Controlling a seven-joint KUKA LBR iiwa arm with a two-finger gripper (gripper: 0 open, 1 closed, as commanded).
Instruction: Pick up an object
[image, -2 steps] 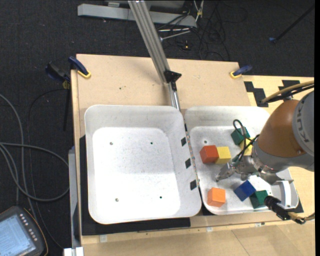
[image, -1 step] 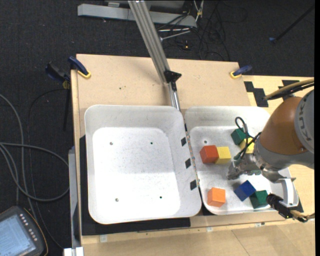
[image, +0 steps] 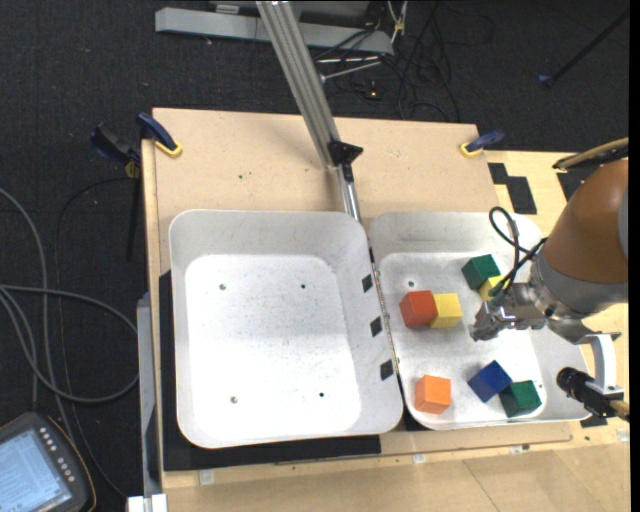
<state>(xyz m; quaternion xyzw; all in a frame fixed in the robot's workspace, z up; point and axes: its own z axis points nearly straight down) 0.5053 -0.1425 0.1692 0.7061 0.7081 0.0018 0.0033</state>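
A KUKA arm's gripper (image: 490, 322) hangs low over the right bin (image: 420, 240), between a yellow block (image: 447, 309) and a blue block (image: 489, 380); from this angle it cannot be told whether the tool is released or clenched, and nothing is visibly in its grasp. Six small blocks lie scattered in that bin: a red-orange block (image: 418, 308) touching the yellow one, a dark green block (image: 481, 270) near the back, an orange block (image: 433, 393) toward the front, and a second green block (image: 521, 398) just beside the blue. The left bin (image: 190, 300) sits alongside. The blocks look light, rigid and smooth-faced, probably best pinched across two flat opposite sides; the lone orange one offers the freest approach.
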